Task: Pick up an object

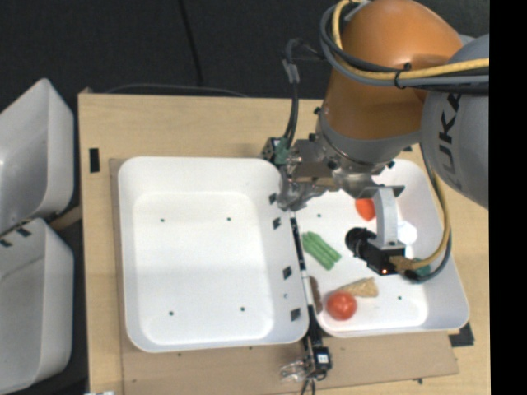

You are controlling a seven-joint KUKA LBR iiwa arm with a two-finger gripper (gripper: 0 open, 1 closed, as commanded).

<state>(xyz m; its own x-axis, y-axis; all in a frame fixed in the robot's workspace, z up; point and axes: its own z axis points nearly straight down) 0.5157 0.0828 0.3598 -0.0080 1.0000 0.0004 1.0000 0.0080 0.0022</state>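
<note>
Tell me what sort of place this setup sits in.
Most likely a robotics lab test bench. A grey and orange industrial arm hangs over two white bins on a plywood board, and the right bin holds toy-like bits such as a red ball and green piece.

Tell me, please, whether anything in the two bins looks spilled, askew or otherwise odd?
Nothing stands out. The green piece, tan wedge, red ball and an orange item partly under the arm all lie inside the right bin, none spilled over its rim.
</note>
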